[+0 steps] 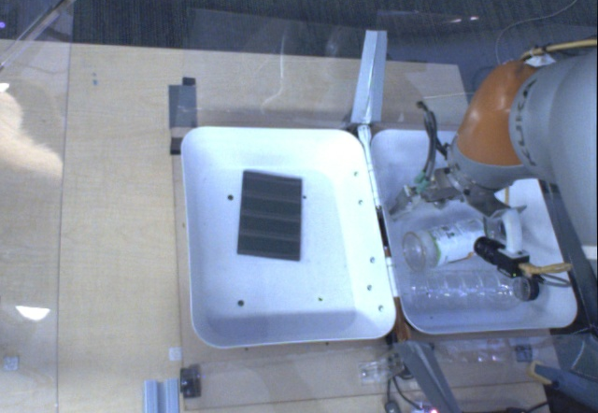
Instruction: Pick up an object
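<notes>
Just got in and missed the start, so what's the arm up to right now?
The grey arm is reaching into the right bin, with its claw near the bin's back left part. A clear bottle with a white label lies on its side just in front of the claw, and a clear plastic tray sits in front of that. A dark ribbed block lies apart in the left bin. Nothing looks picked up.

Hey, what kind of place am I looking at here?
Probably a robotics lab test bench: a grey and orange robot arm reaches over two shallow white bins on a wooden bench, with clear panels around it and loose cables at the edge.
</notes>
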Motion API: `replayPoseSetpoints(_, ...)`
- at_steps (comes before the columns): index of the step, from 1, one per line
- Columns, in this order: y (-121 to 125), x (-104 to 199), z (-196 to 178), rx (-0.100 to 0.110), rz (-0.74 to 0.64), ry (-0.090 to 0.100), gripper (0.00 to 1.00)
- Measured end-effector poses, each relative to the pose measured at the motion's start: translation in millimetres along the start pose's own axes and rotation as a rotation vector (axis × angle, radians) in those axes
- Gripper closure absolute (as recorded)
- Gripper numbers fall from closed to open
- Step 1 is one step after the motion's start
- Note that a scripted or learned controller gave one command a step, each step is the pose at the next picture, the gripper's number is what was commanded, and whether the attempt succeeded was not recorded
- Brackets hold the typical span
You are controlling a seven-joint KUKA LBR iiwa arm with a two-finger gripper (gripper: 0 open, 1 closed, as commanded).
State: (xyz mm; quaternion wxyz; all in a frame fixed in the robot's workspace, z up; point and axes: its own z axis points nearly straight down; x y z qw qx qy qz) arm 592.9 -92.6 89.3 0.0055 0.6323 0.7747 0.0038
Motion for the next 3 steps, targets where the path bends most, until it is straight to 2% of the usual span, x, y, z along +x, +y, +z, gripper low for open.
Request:
replayPoseSetpoints(1, -86, 10, -4, 0.009, 0.048, 0.003, 0.00)
replayPoseSetpoints(2, -95, 18, -3, -0.014, 0.036, -0.007, 0.00)
replayPoseSetpoints(3, -39, 4, -1, -0.003, -0.133, -0.002, 0.00)
